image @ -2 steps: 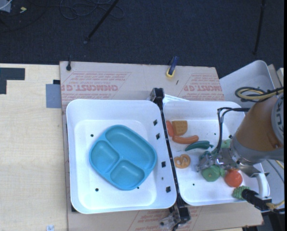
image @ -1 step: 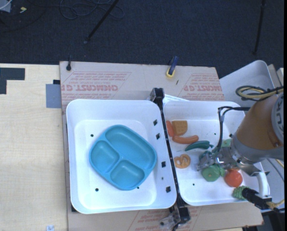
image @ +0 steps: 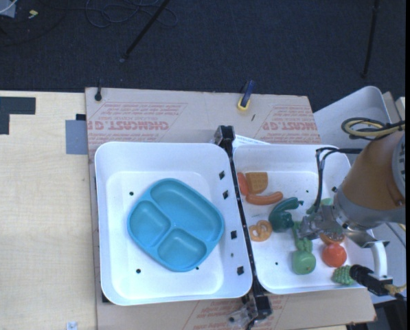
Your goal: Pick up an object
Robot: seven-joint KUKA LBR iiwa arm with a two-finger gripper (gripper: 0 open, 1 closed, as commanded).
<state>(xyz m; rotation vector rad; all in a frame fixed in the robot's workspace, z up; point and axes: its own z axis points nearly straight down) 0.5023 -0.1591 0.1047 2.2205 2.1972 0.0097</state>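
Claw [image: 313,227] low in the right bin [image: 280,284], at the end of the grey arm [image: 373,177] with its orange band, which enters from the right side. Cannot tell its state: the tip is a dark cluster against the toys, too small to resolve. Nothing is visibly held.

Right at the claw: a dark green curved toy [image: 284,213] just to its left, and a lighter green dumbbell-shaped toy [image: 303,258] just below, its upper end close under the claw. Contact with either is unclear. A red-orange round toy [image: 334,255] lies just beside the dumbbell toy, to its right, partly under the wrist.

Further left in the same bin: an orange pretzel-shaped piece [image: 260,231] near the divider, a long orange-red sausage-shaped piece [image: 263,199] above it, and a tan slice-like piece [image: 257,181] touching or overlapping that. A small green ridged item [image: 342,276] sits at the bin's lower right rim.

Left bin [image: 122,157] holds a blue divided plate [image: 175,224], three compartments, lying flat and turned at an angle, about centred.

Both bins rest on a cardboard sheet [image: 163,119] with printed lettering, on a pale wooden bench [image: 33,225]. A blue-and-yellow clamp [image: 245,96] sits at the cardboard's far edge. Dark carpet with cables [image: 108,5] beyond
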